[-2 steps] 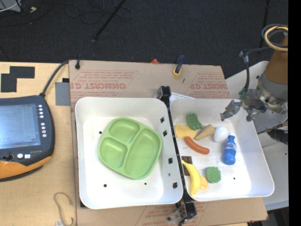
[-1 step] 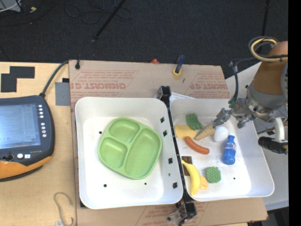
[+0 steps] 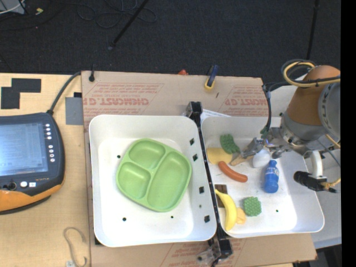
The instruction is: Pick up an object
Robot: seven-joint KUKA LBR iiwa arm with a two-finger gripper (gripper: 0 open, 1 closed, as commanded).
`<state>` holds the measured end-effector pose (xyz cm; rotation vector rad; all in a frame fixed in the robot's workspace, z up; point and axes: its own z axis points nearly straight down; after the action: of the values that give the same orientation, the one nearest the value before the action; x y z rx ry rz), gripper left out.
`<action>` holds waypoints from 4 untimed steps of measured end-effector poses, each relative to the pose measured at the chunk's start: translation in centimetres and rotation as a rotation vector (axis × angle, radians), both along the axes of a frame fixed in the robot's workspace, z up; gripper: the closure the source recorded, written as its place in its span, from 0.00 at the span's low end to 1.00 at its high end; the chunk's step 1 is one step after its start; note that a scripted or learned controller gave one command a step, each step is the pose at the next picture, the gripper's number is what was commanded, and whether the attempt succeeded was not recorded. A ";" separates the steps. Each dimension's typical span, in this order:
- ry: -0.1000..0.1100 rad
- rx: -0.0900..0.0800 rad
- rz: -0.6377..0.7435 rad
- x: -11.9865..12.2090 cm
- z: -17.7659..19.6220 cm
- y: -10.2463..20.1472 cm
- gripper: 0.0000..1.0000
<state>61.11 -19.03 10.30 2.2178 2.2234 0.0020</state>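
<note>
The right white bin (image 3: 300, 218) holds several small items: a green leafy piece (image 3: 228, 143), a yellow piece (image 3: 214, 156), an orange-red sausage shape (image 3: 232, 172), a white lump (image 3: 260, 159), a blue bottle (image 3: 271, 177), a banana (image 3: 228, 207) and a green knobbly piece (image 3: 251, 206). My gripper (image 3: 248, 152) reaches in from the right and sits low over the bin's upper middle. It lies between the green leafy piece and the white lump, just above the sausage shape. Nothing is visibly lifted.
The left white bin (image 3: 105, 216) carries a green divided plate (image 3: 154, 174). A black divider (image 3: 203, 171) runs between the bins. A tablet-like pendant (image 3: 25, 152) lies at the far left of the bench. Cables and the arm's body (image 3: 311, 107) crowd the right side.
</note>
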 end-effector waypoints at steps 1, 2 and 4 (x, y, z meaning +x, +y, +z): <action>-0.005 0.003 0.002 0.4 -0.8 0.2 0.00; -0.006 0.001 0.003 0.5 0.3 0.1 1.00; -0.002 -0.001 -0.002 0.9 12.0 -0.2 1.00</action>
<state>62.03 -19.20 22.29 2.2183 2.2198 0.0026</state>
